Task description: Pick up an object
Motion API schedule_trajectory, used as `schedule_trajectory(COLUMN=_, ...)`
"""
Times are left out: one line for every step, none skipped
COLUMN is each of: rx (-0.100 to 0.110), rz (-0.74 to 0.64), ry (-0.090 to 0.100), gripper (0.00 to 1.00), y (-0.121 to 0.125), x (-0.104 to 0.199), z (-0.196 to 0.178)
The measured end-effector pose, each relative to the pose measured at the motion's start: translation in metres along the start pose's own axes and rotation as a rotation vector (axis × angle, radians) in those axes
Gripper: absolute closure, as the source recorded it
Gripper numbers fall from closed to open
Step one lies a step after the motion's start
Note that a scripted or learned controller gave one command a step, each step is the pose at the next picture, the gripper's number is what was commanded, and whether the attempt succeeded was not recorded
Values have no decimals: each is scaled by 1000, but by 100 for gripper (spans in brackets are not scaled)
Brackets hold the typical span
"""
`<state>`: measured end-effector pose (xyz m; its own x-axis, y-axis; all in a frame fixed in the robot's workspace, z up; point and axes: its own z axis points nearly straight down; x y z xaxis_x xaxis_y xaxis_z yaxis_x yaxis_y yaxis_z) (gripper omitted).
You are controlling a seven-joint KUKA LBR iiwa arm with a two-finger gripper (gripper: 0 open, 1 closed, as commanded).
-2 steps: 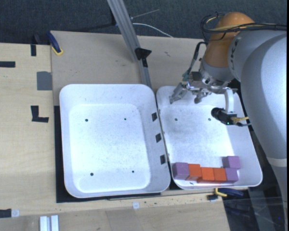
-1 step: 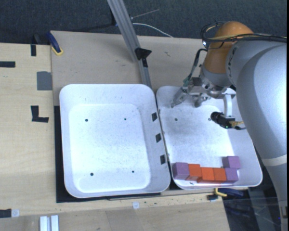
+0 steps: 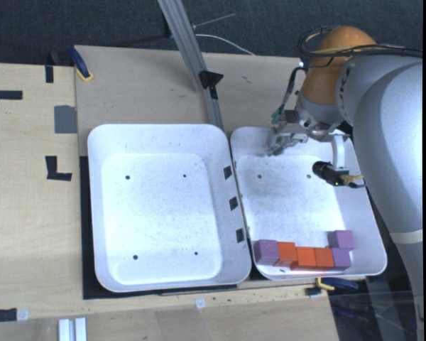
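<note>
Several blocks lie in a row along the near edge of the right bin (image 3: pixel 355 212): a purple block (image 3: pixel 268 250), orange blocks (image 3: pixel 305 256) beside it, and purple blocks (image 3: pixel 341 248) stacked at the right end. My gripper (image 3: pixel 278 143) hangs over the bin's far left corner, well away from the blocks, pointing down toward the floor of the bin. I see nothing in it. The grey arm with its orange band (image 3: pixel 335 55) comes in from the right.
The left bin (image 3: pixel 99 190) sits beside the right one, with black clips (image 3: pixel 233 203) along the shared rim. A slanted metal pole (image 3: pixel 188 45) stands behind the bins. A small black part (image 3: pixel 329 172) juts over the right bin near the arm.
</note>
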<state>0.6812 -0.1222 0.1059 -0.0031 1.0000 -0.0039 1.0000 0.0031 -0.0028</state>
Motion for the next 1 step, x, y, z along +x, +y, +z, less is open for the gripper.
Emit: schedule_trajectory(rx=1, rz=-1, ry=-1, gripper=0, y=0, x=0, z=1)
